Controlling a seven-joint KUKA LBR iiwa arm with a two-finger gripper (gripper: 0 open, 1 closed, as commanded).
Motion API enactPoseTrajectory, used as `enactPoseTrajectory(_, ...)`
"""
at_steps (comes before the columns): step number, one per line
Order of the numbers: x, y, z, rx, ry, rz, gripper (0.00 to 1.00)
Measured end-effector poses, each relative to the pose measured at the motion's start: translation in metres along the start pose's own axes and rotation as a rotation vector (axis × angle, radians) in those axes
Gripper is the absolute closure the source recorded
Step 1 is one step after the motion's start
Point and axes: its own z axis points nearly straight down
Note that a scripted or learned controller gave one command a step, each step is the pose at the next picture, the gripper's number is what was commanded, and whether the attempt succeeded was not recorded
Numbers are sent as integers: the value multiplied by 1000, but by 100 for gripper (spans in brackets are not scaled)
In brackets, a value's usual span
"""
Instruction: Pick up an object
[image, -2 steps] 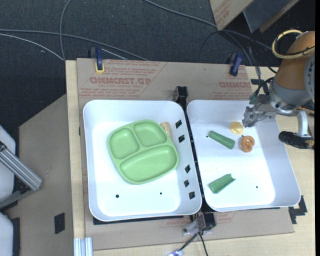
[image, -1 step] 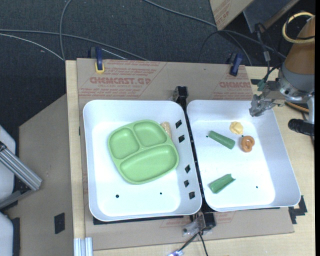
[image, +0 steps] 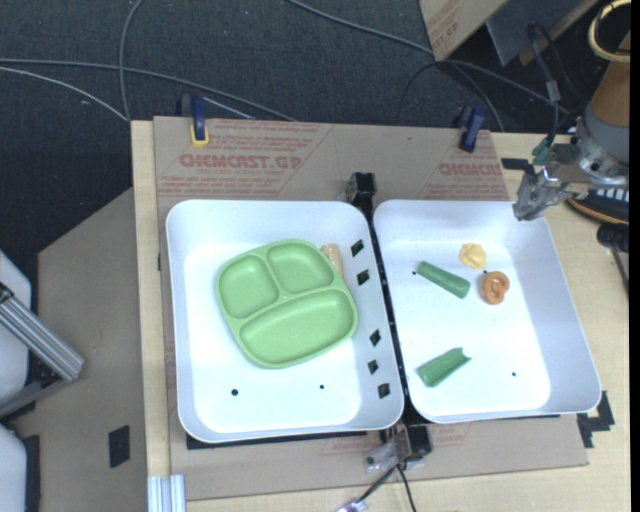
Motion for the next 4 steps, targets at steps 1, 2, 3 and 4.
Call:
enactPoseTrajectory(1,0,1,-42,0,0,0,100)
enactPoseTrajectory(2,43,-19,-31,9,4,-2,100)
enactPoseTrajectory(3,100,-33,-34,9,4,-4,100)
enactPoseTrajectory(4,144,-44,-34,9,4,-3,100)
